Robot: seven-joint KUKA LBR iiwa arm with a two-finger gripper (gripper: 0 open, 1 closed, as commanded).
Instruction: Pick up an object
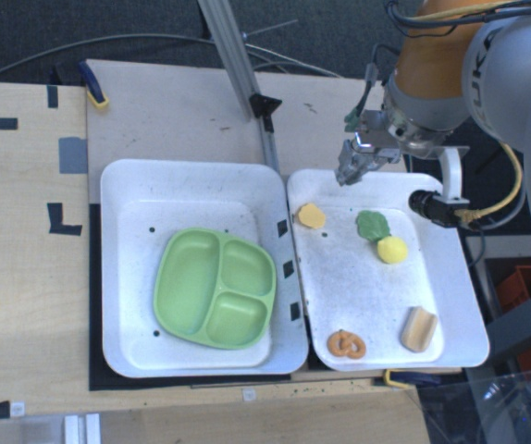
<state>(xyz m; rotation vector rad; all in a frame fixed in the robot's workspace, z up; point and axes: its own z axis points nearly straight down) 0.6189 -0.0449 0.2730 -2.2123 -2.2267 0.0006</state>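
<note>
Whether it is open or closed I cannot tell, but the end effector (350, 173) hangs over the right white bin's (450, 340) far edge, nearest the small yellow-orange wedge (312, 215), probably light, stiff plastic, best pinched across its flat sides.

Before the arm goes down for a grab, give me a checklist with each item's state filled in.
1. Gripper carrying nothing: ok, nothing shows between its tips.
2. Gripper over the right bin: ok, it sits above that bin's far rim.
3. Gripper above a target: not ok, the orange-yellow piece lies nearer the camera and to the left in view; the green piece lies nearer and to the right.
4. Targets apart from each other: not ok for the green piece and yellow ball, which touch; ok for the pretzel and tan block.
5. Finger opening: cannot tell.
6. Green divided plate out of the way: ok, it lies in the left bin.
</note>
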